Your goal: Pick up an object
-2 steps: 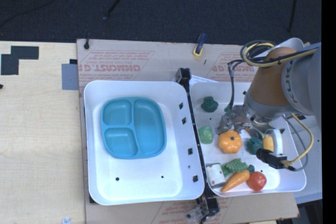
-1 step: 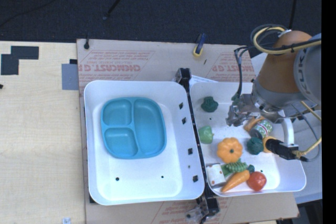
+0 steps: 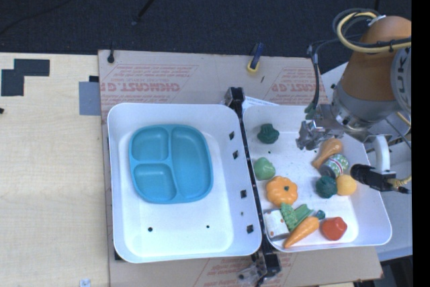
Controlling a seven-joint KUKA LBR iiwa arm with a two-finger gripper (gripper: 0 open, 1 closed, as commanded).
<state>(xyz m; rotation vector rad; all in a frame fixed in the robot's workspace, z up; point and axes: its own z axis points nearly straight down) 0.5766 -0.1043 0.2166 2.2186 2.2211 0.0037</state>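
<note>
Spanning most of the view, the worktop (image 3: 47, 165) carries two shallow white bins side by side. The left bin (image 3: 134, 225) holds a blue divided plate (image 3: 170, 163); the right bin (image 3: 376, 225) holds the toy food that the task draws from. The arm (image 3: 373, 70), grey with an orange band, reaches in from the right and hangs over the right bin's far half.

The gripper (image 3: 310, 134) sits low beside an orange carrot-like piece (image 3: 328, 150) and a small can (image 3: 336, 164); whether it is apart or together I cannot tell, and nothing shows plainly between its tips. The step in hand looks like the approach or the descent to a grasp, not yet a lift.

Other candidates lie near: a dark green vegetable (image 3: 268, 134), a light green pepper (image 3: 263, 168), an orange pumpkin (image 3: 281, 191), a second carrot (image 3: 302, 230) and a red tomato (image 3: 334, 228).

The next move calls for settling squarely over one piece, since neighbours crowd closely. Open floor lies in the bin's far part; the near corner is packed against the rim.
</note>
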